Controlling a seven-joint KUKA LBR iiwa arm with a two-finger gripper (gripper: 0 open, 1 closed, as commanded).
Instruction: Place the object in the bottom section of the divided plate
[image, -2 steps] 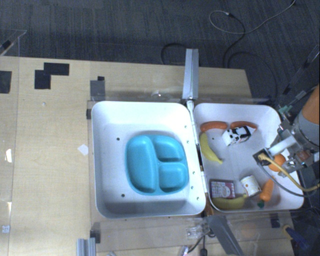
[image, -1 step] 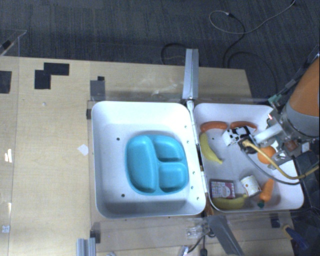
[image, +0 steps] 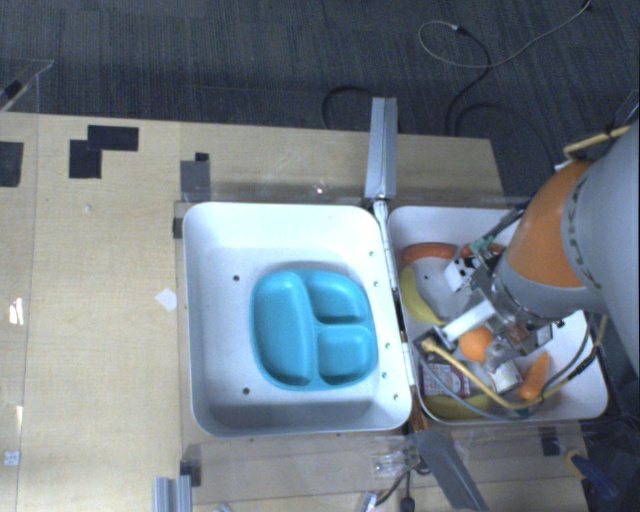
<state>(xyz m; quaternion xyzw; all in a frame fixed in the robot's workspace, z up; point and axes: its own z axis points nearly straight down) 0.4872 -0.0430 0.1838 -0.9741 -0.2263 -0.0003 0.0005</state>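
Blue divided plate (image: 312, 328) sits mid left bin (image: 215, 300), all 3 sections bare. Arm (image: 575, 230) leans over right bin (image: 590, 400), hand (image: 505, 350) low among clutter there. Round orange thing (image: 474, 344) lies just beside the hand, on its plate side; can't tell if gripped or if hand is wide or narrow. Orange carrot-like piece (image: 536, 374) on hand's far side from plate. Yellow item (image: 412, 298) btw plate & hand.

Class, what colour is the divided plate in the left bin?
Light blue plate, seen clearly in the camera view.
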